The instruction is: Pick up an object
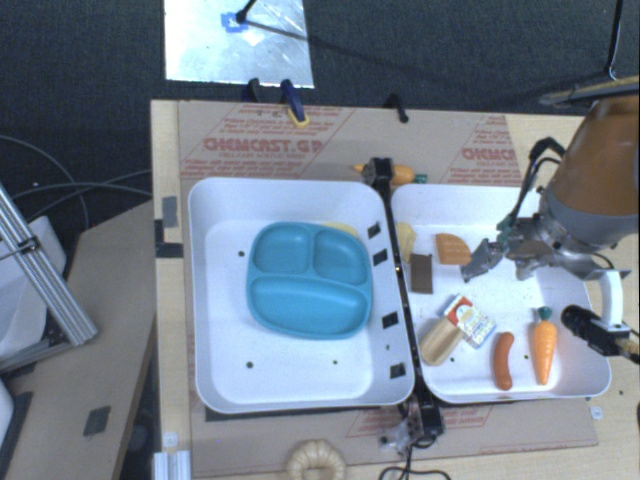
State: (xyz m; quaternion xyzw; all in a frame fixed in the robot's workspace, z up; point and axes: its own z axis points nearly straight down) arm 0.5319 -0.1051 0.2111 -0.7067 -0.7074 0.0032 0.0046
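Your pincer (487, 259) at right of frame, fingers apart on nothing, orange carrot (543, 349) lower right, upright, green tip up.

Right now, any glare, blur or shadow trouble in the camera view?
Camera view: light even, bins readable; strong glare on the shiny sheet at top; gripper dark and slightly soft-edged; carrot and sausage sharp, with faint shadows.

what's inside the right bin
In the right bin: a carrot, a red sausage, a small packet, a tan roll, a brown block and an orange wedge. The gripper and arm cover its far right part.
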